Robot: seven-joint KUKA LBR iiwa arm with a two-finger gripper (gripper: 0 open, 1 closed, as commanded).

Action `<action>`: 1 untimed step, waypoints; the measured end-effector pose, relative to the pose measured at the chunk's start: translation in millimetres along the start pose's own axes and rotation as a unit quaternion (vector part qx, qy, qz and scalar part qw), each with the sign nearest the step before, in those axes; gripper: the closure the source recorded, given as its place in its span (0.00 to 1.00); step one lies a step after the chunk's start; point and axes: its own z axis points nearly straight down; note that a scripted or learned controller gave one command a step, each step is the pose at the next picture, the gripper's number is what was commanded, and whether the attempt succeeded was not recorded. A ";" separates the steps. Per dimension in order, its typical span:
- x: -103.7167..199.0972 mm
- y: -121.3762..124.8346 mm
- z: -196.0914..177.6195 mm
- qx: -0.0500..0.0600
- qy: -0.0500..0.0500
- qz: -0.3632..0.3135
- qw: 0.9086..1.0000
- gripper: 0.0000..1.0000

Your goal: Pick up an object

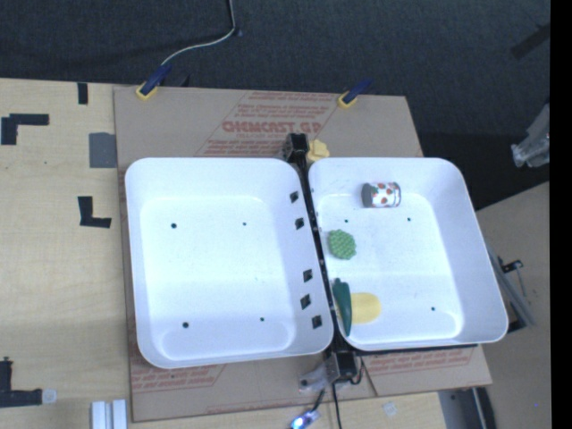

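Note:
The right bin (447, 266) holds all the loose objects. A small white can with red spots (382, 195) lies on its side near the bin's far wall. A green round, bumpy piece (341, 244) sits by the left wall, close to the divide between the bins. Near the front left corner a yellow rounded object (365, 307) rests against a dark teal, narrow object (340, 304) that lies along the wall.
The left bin (214, 257) stands beside the right one, and black clips (308, 275) run along their shared edge. Both bins rest on a cardboard sheet (259, 123) on the wooden bench. A pale grey piece of hardware (533, 146) shows at the right edge.

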 end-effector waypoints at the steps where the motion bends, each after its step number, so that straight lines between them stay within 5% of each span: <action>1: 3.7 1.4 0.4 0.000 0.000 -0.003 1.000 0.00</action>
